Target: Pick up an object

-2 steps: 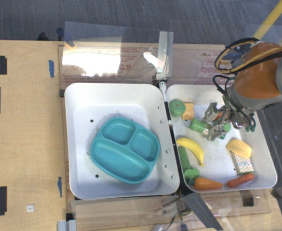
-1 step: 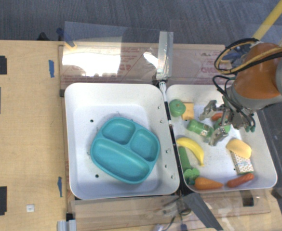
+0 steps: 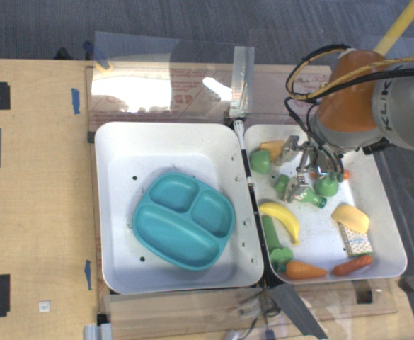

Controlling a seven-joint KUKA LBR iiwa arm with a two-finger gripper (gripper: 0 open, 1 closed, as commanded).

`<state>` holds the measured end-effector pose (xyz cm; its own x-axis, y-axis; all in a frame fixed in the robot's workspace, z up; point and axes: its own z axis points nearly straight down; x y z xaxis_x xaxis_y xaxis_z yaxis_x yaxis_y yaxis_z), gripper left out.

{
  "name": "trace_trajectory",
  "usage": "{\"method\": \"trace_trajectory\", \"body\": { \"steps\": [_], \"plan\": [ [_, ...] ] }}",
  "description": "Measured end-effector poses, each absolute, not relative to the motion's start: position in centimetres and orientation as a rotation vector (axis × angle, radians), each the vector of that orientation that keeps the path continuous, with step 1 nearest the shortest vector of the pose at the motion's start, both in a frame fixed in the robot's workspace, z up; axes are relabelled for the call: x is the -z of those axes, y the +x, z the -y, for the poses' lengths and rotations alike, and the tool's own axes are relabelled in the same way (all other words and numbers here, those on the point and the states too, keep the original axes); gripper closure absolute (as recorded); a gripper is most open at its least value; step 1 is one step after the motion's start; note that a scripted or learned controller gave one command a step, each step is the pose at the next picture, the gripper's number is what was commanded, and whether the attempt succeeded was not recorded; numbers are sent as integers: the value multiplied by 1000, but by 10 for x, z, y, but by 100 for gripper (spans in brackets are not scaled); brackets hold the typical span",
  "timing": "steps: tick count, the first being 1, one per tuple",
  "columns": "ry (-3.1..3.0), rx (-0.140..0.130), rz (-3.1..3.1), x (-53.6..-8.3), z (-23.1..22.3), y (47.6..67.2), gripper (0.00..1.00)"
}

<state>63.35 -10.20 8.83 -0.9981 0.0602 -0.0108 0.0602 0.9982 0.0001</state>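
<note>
My gripper [image 3: 303,187] hangs low over the upper middle of the right bin [image 3: 391,211], under the orange wrist band. Small green toys crowd around it: a round piece [image 3: 327,186] to its right, a small piece [image 3: 283,185] to its left and a dark green cylinder [image 3: 311,200] just below. Whether any of them sits inside the gripper is hidden by the hand. A green ball [image 3: 260,161] and an orange-yellow piece [image 3: 271,148] lie to the upper left.
Lower in the right bin lie a banana [image 3: 281,218], a green cucumber [image 3: 270,234], a carrot [image 3: 306,269], a red sausage [image 3: 352,264], a yellow wedge [image 3: 351,217] and a small box [image 3: 357,242]. The left bin [image 3: 115,154] holds a teal divided plate [image 3: 185,220].
</note>
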Motion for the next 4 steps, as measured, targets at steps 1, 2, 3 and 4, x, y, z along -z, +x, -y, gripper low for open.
{"method": "trace_trajectory", "body": {
  "steps": [1, 2, 3, 4],
  "plan": [
    [91, 4, -3115, -103, 101, 637, 100],
    [-58, 3, -3117, -272, 74, 664, 100],
    [82, 0, -3128, -306, 71, 662, 100],
    [142, 0, -3137, -251, 102, 589, 100]
  ]
}}
